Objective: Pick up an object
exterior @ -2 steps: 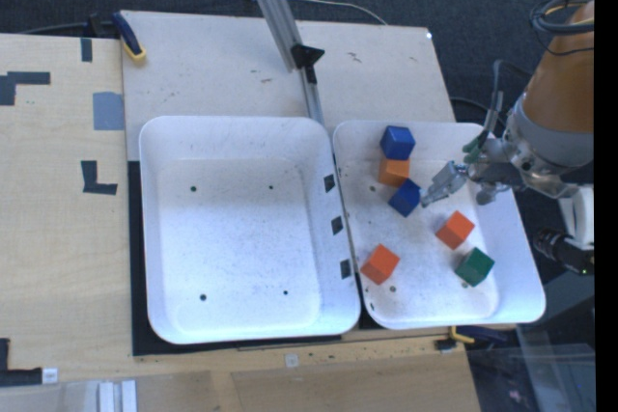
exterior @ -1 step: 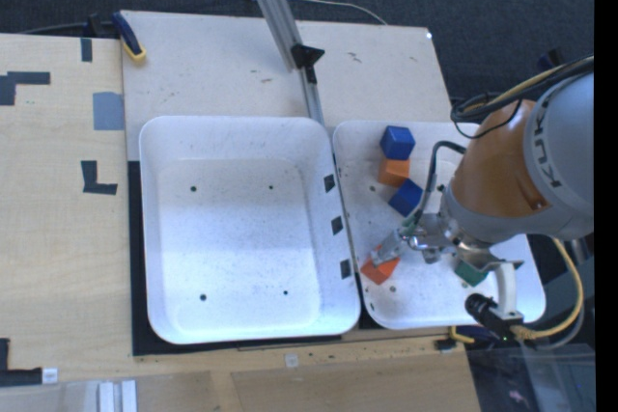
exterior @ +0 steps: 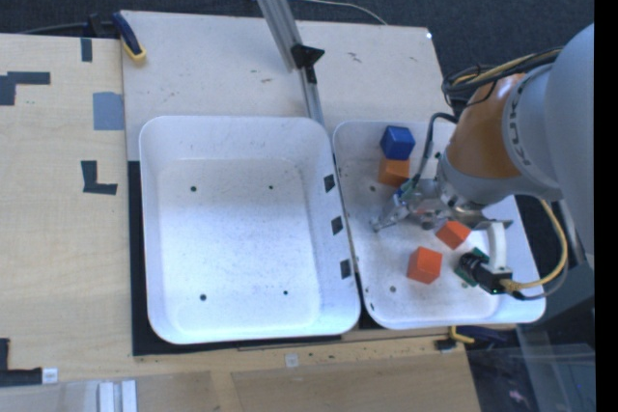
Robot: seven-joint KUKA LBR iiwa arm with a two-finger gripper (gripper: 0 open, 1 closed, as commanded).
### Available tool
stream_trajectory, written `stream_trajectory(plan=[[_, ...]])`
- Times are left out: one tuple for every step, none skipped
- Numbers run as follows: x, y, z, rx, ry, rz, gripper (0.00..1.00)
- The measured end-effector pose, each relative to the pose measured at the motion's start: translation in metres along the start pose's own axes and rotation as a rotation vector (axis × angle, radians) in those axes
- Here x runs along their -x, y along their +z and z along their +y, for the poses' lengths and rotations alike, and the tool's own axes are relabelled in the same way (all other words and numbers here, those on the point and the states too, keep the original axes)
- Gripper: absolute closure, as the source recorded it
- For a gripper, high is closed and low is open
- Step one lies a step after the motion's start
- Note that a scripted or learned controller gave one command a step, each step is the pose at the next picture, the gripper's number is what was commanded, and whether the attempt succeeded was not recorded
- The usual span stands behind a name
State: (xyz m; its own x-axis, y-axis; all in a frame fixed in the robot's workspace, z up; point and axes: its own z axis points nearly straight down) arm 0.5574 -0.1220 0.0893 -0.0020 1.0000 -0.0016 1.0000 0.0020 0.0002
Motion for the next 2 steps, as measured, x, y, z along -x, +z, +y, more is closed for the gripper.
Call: stream_trajectory(plan=[[-0.0049,-0.0028,0.0536,0.002,-0.001,0.001,0.0],[-0.0046,-0.0117,0.0508,-0.004,-0.001,0.0,1.0]])
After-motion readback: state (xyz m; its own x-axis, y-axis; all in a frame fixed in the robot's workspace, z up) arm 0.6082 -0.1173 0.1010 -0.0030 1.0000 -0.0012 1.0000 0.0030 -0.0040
